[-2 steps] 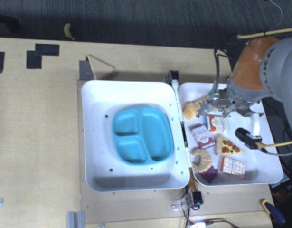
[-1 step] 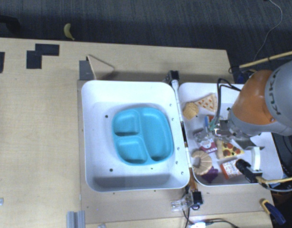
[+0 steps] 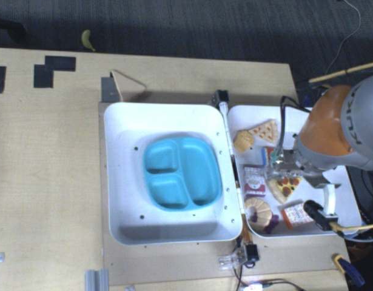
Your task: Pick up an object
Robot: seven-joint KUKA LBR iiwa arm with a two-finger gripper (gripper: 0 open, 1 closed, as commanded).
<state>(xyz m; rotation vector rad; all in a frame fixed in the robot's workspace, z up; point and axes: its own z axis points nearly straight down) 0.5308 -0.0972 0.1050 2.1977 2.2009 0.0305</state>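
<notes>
My gripper [image 3: 282, 167] hangs low over the middle of the right bin [image 3: 350, 193], on the grey arm with its orange band [image 3: 324, 126]. Directly under and in front of it lies a toy pizza slice with red dots [image 3: 284, 188]. A maroon packet [image 3: 254, 183] lies just to its left. At the bin's far end are a second pizza slice [image 3: 264, 131] and a tan bun [image 3: 243, 140]. Along the near end sit a round pastry [image 3: 258, 210], a purple piece [image 3: 271, 224] and an orange-red box [image 3: 296, 216]. I see nothing held.
The left bin [image 3: 122, 162] holds a blue divided tray [image 3: 181, 172]. A black-and-white bar [image 3: 225, 126] runs along the rim between the two bins. Black patches [image 3: 53, 68] mark the wooden bench at the far left.
</notes>
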